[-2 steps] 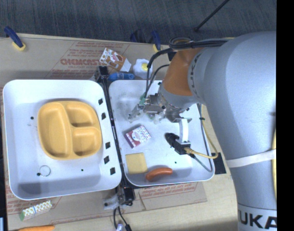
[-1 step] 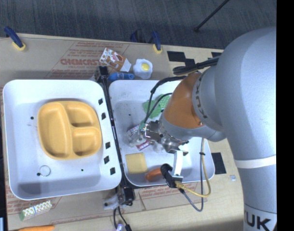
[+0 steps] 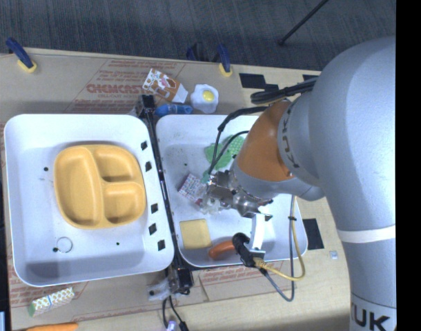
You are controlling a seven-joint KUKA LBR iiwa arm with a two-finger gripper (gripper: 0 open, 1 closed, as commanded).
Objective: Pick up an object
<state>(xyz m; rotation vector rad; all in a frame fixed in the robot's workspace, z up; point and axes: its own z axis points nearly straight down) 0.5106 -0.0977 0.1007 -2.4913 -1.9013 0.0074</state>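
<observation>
The gripper (image 3: 209,197) is hovering in the right bin (image 3: 170,140) beside a small patterned packet (image 3: 190,185); jaw state cannot be determined.

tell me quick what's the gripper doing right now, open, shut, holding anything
gripper: cannot be told; it is down in the right bin beside a small patterned packet, and nothing is visibly held.

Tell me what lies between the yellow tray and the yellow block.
In the camera view, the adjoining bin walls lie between the yellow tray and the yellow block, then bare white floor of the right bin.
</observation>
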